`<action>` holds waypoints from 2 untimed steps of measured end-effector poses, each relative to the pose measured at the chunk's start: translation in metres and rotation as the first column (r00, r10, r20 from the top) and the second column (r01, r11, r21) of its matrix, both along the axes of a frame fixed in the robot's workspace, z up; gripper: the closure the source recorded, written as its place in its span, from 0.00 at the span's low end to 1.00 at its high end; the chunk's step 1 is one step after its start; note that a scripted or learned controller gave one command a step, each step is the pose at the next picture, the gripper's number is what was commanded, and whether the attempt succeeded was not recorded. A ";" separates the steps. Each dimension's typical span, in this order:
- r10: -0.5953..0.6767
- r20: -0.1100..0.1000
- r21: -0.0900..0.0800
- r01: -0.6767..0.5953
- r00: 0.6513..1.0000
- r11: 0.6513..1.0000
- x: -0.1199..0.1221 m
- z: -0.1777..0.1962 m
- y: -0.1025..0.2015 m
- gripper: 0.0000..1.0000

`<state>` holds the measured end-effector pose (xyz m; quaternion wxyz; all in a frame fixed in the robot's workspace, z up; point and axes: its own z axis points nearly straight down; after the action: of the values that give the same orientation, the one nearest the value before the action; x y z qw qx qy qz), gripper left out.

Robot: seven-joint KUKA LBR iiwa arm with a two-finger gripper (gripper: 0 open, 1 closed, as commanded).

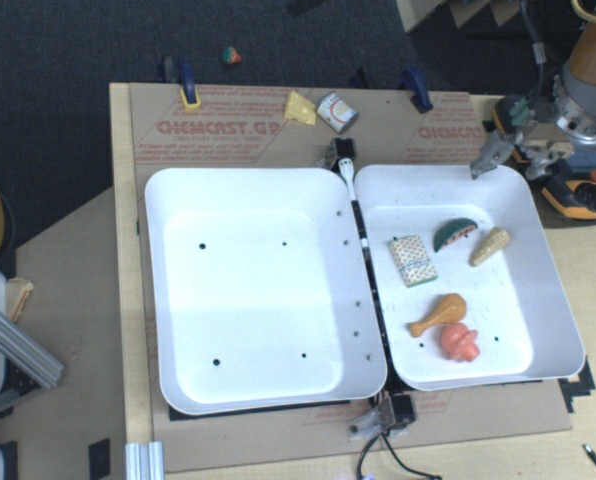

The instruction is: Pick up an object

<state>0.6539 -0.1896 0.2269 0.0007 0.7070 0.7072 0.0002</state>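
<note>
My pincer (500, 153) hangs empty with its fingers apart at the upper right above the right bin (548, 268), where a small, light, stiff toy drumstick (439, 314) lies lower centre, best gripped across its thin handle.

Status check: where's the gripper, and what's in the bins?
Gripper above right bin's far corner, holding nothing. Five objects inside; nearest is tan piece. Nothing in the way.

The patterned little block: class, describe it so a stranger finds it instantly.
Look in the right-hand white bin. The patterned block lies near its left wall, left of the green wedge. It alone is flat, squarish and speckled.
</note>
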 end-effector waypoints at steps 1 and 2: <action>-0.003 -0.012 0.003 0.003 1.000 1.000 -0.030 -0.109 -0.020 0.00; 0.003 0.000 0.002 -0.003 1.000 1.000 -0.063 -0.141 0.036 0.00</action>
<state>0.5909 -0.1537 0.0856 -0.0002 0.7060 0.7082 0.0009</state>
